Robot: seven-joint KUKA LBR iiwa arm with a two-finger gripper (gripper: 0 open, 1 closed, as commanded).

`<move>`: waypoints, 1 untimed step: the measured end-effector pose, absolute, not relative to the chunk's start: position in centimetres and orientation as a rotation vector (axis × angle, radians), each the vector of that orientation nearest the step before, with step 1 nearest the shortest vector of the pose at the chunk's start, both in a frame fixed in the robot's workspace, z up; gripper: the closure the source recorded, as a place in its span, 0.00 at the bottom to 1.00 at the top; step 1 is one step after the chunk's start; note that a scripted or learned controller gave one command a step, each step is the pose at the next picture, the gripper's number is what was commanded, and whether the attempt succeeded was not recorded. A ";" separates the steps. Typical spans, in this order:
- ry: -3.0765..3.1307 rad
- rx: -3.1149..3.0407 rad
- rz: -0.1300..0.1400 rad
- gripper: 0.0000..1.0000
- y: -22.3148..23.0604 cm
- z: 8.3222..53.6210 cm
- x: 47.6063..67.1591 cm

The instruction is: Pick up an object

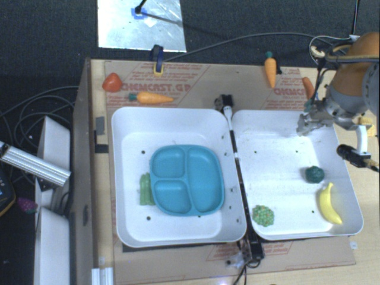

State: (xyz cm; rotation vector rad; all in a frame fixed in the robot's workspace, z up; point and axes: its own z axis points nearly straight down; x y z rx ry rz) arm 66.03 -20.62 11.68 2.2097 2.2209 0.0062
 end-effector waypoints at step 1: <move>2.221 2.210 0.006 0.00 -20.6 11.7 66.0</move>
